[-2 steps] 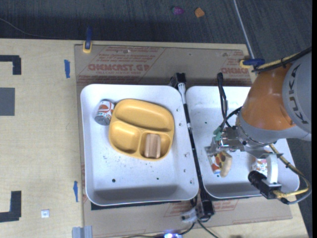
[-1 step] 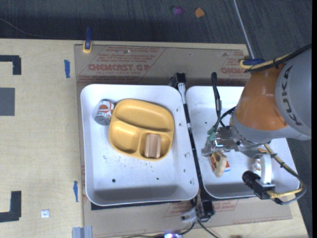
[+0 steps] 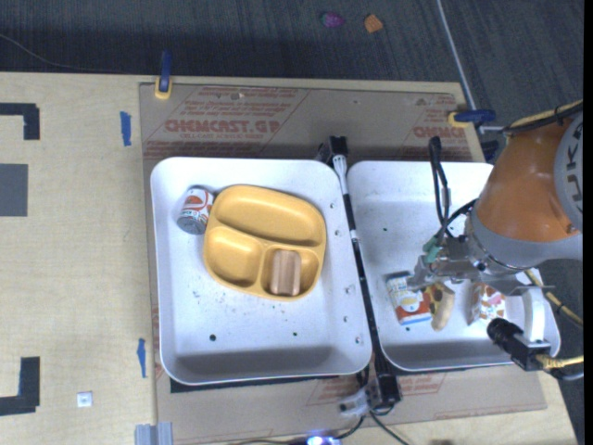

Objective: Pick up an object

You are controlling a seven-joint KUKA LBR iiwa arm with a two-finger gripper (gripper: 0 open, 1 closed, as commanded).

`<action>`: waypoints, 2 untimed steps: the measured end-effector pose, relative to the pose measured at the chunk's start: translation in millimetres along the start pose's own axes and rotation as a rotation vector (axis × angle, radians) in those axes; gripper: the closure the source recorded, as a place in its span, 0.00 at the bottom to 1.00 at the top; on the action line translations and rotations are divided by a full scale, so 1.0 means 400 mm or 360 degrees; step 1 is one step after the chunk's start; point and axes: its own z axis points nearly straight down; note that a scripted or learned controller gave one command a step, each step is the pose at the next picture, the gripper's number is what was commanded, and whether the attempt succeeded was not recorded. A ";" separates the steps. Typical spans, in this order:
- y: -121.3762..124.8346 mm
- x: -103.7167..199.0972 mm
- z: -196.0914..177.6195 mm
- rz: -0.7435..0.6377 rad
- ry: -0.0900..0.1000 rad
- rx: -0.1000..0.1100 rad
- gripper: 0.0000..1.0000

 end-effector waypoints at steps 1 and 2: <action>0.003 0.122 -0.014 -0.0003 0.0002 -0.0004 1.00; 0.000 0.086 0.000 0.0000 0.0003 0.0004 1.00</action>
